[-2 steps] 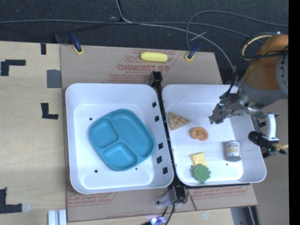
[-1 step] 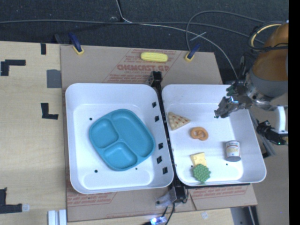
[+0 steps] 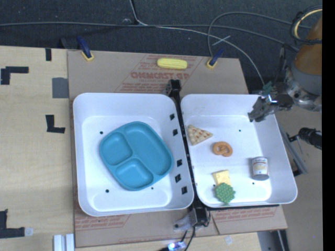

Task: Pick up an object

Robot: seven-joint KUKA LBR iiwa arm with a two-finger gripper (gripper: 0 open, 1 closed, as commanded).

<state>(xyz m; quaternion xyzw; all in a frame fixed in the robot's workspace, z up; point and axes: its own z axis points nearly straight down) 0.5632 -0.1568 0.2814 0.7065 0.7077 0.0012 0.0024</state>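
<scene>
In the right bin (image 3: 272, 192) lie a tan waffle wedge (image 3: 198, 134), an orange pretzel (image 3: 222, 149), a small grey can (image 3: 259, 167), a yellow cheese block (image 3: 221, 177) and a green broccoli piece (image 3: 225, 193). My gripper (image 3: 260, 110) hangs over the bin's far right rim, above and to the right of all of them. It is dark and seen side-on, with nothing visible in it. The nearest item, the can, sits well toward the front from it.
The left bin (image 3: 86, 140) holds a blue divided plate (image 3: 135, 155). A yellow banana-like toy (image 3: 171, 63) lies on the cardboard behind the bins, between two blue and yellow clamps (image 3: 84, 49). Cables run across the dark floor at the back.
</scene>
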